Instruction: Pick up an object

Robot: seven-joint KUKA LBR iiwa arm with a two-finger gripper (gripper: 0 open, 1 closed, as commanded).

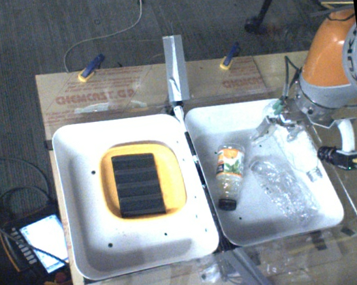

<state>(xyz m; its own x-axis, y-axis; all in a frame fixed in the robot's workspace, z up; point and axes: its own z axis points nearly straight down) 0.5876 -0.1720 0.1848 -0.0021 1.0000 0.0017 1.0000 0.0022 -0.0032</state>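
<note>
two white bins [75,205] face you: the left holds one yellow tray with a ridged black insert [138,184]; the right, one labelled bottle [229,174] and crumpled clear plastic [283,186]. you can't tell the gripper's [287,117] grasp.

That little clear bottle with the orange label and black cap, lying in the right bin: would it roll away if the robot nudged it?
Probably. The small clear bottle with the orange label and black cap lies on its side on the right white bin's flat floor, so a sideways push would likely roll it. Its round, smooth-looking body may slip between fingers. It looks mostly empty, hence probably light.
</note>
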